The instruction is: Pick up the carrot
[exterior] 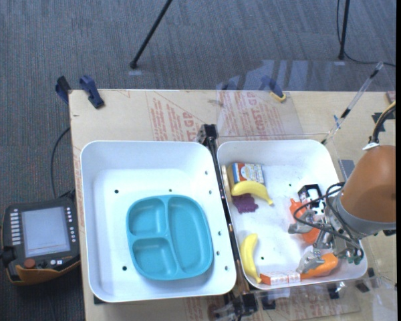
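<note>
Grey carpet is surrounding a plywood bench [154, 112], with tripod legs standing at 12 o'clock and a teach pendant [40, 236] lying at 9 o'clock on the floor.

Camera view: two white bins are sitting side by side. The left bin [100, 159] is holding a teal divided plate [168, 236], with bare floor showing toward its far wall. The right bin [281, 152] is crowded along its near half; its far half is lying open. A small carton [247, 173] is lying at 11 o'clock in that bin, a yellow banana [252, 190] just below it, touching a purple piece [246, 205]. A second banana [250, 255] is lying at 7 o'clock, and a red-and-white pack [281, 279] is resting against the near wall.

The arm is reaching in from 3 o'clock. The gripper [319, 243] is hanging low at 4 o'clock in the right bin, close to the right wall. Orange shapes are showing around it; the carrot [321, 265] seems to be lying at the near right corner, under the fingers. Whether the jaws are spread or pinching, cannot tell.
</note>
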{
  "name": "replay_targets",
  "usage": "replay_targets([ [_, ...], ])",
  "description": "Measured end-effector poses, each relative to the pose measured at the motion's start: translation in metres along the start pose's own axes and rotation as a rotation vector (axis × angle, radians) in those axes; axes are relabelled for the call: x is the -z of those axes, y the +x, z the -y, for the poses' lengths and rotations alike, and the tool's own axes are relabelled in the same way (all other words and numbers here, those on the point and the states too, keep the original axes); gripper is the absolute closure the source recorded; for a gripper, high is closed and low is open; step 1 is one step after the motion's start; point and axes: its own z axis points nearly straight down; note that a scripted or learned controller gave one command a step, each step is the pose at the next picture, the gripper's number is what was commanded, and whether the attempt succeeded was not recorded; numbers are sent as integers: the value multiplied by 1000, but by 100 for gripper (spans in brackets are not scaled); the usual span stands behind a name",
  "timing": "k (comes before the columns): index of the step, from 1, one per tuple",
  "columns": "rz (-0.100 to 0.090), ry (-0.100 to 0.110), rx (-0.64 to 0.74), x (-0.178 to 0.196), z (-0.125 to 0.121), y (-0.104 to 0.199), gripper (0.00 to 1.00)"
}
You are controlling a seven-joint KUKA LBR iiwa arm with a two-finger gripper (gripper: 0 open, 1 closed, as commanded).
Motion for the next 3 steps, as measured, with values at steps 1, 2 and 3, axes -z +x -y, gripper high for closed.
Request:
replay_targets([
  [1, 0, 0, 6, 9, -2, -1, 100],
  [2, -4, 1, 66, 13, 32, -2, 100],
  [3, -6, -2, 359, -2, 29, -2, 100],
])
